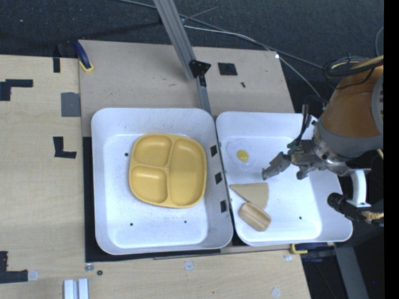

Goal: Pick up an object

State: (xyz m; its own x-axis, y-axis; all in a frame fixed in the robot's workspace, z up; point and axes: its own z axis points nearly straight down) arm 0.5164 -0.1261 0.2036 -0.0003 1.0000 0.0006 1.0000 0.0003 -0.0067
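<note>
In the right bin (312,226) lie a tan wedge (252,192), a small tan roll (255,217) just in front of it, and a small clear piece with a yellow centre (242,156) near the bin's left wall. My gripper (287,169) hangs over the middle of this bin, right of the wedge and the yellow-centred piece. It is open, with one dark finger (272,169) slanting left toward the wedge, and nothing is between the fingers.
The left bin (112,229) bears a yellow divided plate (168,170) at its middle. A grey metal bar (177,27) slants down from the top to the gap between the bins. The arm's orange band (352,108) stands over the right bin's right side.
</note>
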